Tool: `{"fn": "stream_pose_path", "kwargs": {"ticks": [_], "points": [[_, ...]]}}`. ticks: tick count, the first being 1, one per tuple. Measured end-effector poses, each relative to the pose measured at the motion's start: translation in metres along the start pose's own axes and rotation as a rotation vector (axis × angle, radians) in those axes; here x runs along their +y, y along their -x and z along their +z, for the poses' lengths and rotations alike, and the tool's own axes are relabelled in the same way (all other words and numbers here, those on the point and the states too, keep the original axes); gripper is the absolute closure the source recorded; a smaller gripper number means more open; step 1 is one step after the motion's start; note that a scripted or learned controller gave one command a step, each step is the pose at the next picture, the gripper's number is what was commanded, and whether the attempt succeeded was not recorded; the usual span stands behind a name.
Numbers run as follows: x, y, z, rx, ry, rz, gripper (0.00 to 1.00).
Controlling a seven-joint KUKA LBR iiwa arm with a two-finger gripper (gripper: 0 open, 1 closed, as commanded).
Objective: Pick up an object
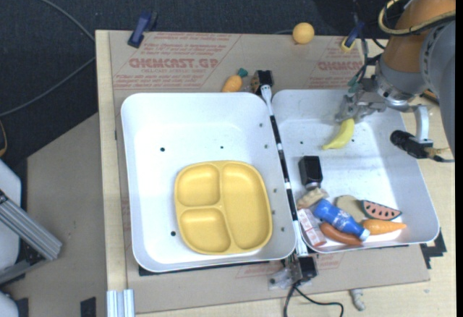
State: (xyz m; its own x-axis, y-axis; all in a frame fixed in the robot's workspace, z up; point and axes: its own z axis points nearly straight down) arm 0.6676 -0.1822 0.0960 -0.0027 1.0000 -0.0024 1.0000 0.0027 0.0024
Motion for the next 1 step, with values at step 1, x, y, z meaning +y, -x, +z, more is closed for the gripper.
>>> {"fn": "stream_pose_path", "kwargs": {"ticks": [1], "points": [[-0.0147,-0.0539,0.0104,0.004,-0.002,0.001,1.0]]}}
